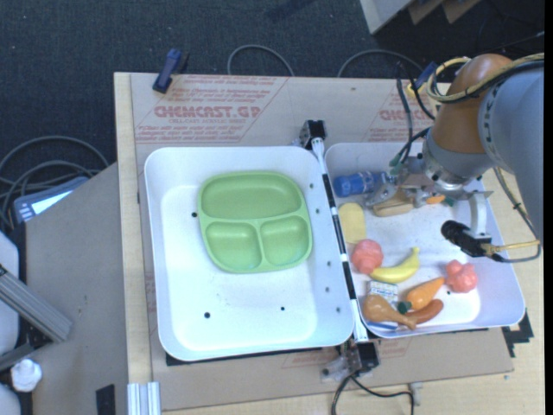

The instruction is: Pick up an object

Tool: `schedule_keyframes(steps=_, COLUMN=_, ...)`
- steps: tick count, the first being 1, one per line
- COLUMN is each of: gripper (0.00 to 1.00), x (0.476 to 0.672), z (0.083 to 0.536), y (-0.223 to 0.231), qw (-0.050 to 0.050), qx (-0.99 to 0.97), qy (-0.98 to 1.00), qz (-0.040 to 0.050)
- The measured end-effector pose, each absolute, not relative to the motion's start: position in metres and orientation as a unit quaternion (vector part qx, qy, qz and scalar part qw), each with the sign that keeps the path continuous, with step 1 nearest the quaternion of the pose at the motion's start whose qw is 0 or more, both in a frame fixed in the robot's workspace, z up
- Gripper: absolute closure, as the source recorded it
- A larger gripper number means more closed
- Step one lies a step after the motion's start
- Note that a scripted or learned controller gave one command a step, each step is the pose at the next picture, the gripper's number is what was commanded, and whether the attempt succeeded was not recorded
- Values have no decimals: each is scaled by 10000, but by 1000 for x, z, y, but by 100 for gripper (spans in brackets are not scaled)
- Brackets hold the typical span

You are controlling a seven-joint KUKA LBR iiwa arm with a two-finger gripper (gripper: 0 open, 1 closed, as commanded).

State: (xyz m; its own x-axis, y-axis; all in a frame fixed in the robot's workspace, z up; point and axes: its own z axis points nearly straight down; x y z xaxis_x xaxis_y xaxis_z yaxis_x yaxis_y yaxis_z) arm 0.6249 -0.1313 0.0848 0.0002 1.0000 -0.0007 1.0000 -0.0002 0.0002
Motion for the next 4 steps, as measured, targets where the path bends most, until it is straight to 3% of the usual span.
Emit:
schedule_keyframes(steps=1, gripper=0, x=658, z=82, y=-143, qw=-263, qx=7050, qy=7086, qz=-141)
schedule_keyframes(steps=2, gripper=0, x=660, z=83, y=-160, qw=-354, qx=7044, qy=7089, qz=-67)
schedule_keyframes(steps=4, gripper=0, x=661, z=83, y=-167, qw=-397, qx=7030, qy=7100, qz=-33)
